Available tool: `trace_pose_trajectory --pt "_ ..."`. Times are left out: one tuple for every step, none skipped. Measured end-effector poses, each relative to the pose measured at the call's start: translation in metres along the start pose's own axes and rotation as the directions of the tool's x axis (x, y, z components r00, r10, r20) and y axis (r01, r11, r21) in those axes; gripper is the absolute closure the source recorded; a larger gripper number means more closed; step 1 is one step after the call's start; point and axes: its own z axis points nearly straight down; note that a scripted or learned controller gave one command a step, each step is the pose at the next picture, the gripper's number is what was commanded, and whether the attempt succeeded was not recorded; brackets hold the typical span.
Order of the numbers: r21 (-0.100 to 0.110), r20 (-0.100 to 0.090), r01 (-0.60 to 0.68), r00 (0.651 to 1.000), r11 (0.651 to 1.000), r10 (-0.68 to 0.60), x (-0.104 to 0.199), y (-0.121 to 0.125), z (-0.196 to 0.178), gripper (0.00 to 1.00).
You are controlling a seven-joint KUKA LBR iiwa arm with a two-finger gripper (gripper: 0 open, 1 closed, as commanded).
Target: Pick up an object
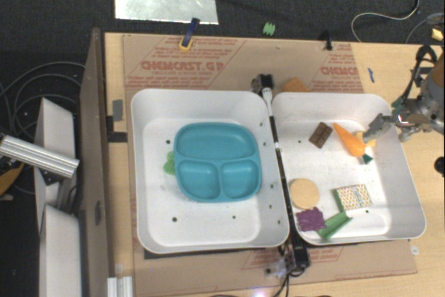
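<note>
My gripper [375, 127] reaches in from the right over the right bin's [407, 184] far right side. It hangs just right of an orange carrot [350, 139] with a green tip, which lies on the bin floor. A brown block [320, 135] lies left of the carrot. Toward the front of this bin are a tan round biscuit [304, 193], a purple bunch of grapes [311, 220], a green stick [336, 225] and a patterned square piece [353, 197]. Nothing shows between the gripper and the carrot.
The left bin [149, 219] holds a teal divided plate [217, 160] with a small green item [169, 163] at its left edge. An orange piece [295, 85] lies on the cardboard behind the bins. A ridge [276, 149] separates the bins.
</note>
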Motion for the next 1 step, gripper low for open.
trace_pose_trajectory --pt "0.006 -0.003 0.004 1.000 1.000 -0.004 0.0164 0.0326 0.1183 0.00"
